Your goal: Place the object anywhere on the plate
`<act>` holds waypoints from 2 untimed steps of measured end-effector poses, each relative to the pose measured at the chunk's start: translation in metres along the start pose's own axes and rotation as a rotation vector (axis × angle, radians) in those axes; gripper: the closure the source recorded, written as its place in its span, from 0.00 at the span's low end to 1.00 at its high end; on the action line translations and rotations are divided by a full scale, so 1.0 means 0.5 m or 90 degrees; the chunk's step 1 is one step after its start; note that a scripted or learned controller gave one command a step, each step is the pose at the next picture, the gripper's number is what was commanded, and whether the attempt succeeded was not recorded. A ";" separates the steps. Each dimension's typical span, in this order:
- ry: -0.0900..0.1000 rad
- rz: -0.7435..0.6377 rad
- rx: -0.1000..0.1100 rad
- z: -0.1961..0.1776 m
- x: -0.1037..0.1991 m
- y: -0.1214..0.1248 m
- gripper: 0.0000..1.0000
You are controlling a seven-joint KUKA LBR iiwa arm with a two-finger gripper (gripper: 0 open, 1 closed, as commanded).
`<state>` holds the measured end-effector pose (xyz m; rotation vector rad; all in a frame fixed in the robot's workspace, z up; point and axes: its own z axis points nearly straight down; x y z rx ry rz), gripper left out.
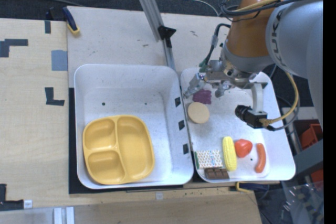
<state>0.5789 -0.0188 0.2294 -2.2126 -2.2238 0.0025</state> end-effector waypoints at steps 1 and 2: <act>0.000 -0.002 0.001 0.020 0.182 -0.090 0.00; 0.001 -0.004 -0.005 -0.132 0.345 -0.163 0.00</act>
